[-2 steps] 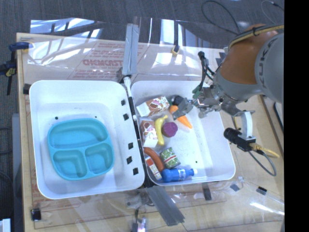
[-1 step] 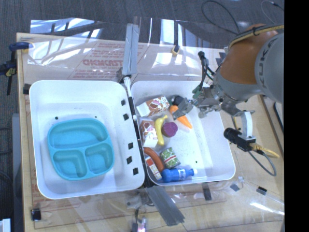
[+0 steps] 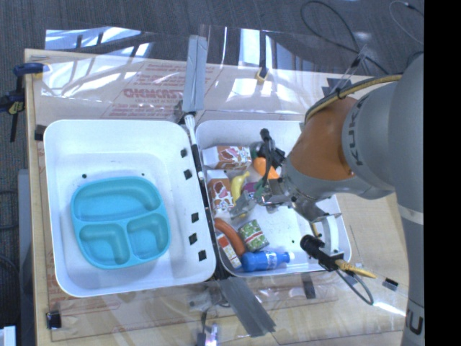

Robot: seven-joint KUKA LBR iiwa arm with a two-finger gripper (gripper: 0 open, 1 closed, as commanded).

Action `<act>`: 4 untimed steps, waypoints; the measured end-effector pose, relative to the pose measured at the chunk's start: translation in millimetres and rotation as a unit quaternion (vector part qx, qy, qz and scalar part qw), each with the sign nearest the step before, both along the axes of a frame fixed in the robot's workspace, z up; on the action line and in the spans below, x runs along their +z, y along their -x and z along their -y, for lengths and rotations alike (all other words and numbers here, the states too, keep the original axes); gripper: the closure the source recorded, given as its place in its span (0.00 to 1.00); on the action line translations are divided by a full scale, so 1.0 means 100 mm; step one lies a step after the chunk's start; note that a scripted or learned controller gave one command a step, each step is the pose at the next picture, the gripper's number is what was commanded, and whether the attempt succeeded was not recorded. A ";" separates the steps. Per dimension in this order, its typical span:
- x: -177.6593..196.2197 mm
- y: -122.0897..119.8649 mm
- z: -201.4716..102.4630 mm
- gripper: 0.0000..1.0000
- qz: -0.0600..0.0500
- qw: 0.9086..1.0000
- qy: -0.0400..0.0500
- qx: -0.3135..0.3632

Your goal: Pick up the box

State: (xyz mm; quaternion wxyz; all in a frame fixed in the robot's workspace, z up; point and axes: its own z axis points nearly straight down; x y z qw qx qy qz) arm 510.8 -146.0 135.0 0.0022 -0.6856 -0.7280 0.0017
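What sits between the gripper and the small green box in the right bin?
Nothing visible separates them: the gripper hangs just up-right of the small green box, which lies exposed between a red sausage-shaped toy and a blue plastic bottle.

You are looking down from one fixed camera set above the bench (image 3: pixel 86 85), tilted so the far edge sits at the top and the near edge at the bottom. It stands back enough to take in both white bins: the left bin (image 3: pixel 57 150) and the right bin (image 3: pixel 338 229) side by side. The arm (image 3: pixel 360 150) enters from your right.
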 end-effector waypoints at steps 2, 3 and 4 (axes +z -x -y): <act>-0.26 -0.10 0.04 0.00 0.023 1.000 0.008 0.008; -0.36 0.28 -0.04 0.00 0.012 0.995 0.003 0.099; -0.41 -0.60 -0.22 0.00 0.005 0.996 0.003 0.087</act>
